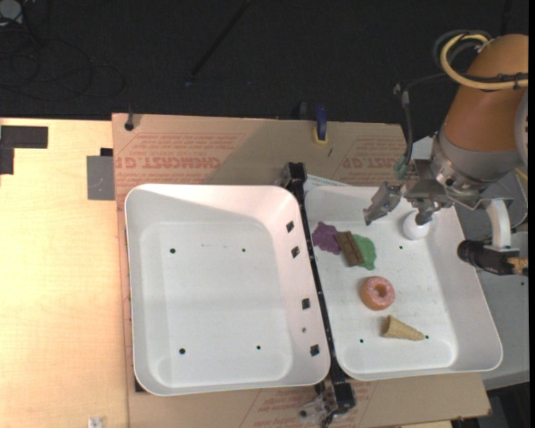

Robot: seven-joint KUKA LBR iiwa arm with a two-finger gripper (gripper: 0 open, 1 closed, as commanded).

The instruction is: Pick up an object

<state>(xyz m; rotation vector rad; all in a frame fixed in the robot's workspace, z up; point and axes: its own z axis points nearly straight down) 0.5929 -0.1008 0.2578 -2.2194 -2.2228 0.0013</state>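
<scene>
Fingers: mine (398,205) look spread and bare, over the right bin's (464,279) far edge.
Objects: donut (376,292), cone (401,329) and purple-brown-green pile (345,244) lie loose in that bin, nearer, awaiting grasp.

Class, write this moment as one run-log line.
end effector: over right bin's far edge, holding nothing | nearest: purple, brown and green toy pile | pink donut, tan cone: untouched

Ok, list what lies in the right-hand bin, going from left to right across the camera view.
Purple piece → brown bar → green piece → pink donut → cone. The claw hovers over the bin's far end.
</scene>
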